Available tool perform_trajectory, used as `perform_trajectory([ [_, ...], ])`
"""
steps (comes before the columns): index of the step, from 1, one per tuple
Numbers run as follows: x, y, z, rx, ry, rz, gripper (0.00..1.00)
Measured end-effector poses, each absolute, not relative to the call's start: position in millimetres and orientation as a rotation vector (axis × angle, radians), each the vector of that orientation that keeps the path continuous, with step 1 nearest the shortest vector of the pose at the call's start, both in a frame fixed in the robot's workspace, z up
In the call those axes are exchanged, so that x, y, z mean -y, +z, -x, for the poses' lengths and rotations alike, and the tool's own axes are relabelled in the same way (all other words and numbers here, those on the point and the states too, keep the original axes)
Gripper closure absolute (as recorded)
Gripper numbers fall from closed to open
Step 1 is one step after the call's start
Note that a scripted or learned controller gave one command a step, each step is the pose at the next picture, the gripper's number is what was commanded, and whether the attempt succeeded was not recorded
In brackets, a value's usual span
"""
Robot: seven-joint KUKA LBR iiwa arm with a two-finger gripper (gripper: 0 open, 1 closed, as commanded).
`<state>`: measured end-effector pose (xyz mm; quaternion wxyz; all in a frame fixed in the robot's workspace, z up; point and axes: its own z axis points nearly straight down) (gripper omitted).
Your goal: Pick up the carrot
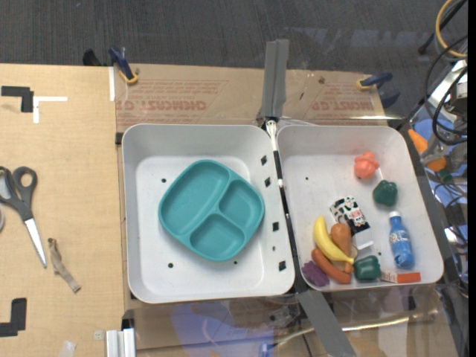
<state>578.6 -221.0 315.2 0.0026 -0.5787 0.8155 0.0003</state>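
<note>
The carrot (332, 267) is a long orange-red piece lying near the front edge of the right bin (297, 199). A yellow banana (328, 239) and a brownish-orange oval piece (341, 236) lie partly on top of it. A purple piece (315, 274) touches its left end, and a green piece (367, 268) sits at its right end.
The right bin also holds a pink-orange fruit (364, 165), a dark green pepper (384, 193), a cow-print carton (348, 213) and a blue bottle (400, 241). A teal divided plate (212, 210) lies in the left bin (141, 199). Scissors (26, 207) lie on the bench at left.
</note>
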Motion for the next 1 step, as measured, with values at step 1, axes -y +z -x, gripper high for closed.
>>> perform_trajectory([
  [1,144.8,240.5,-600.1,-2.665,0.003,1.657,1.00],
])
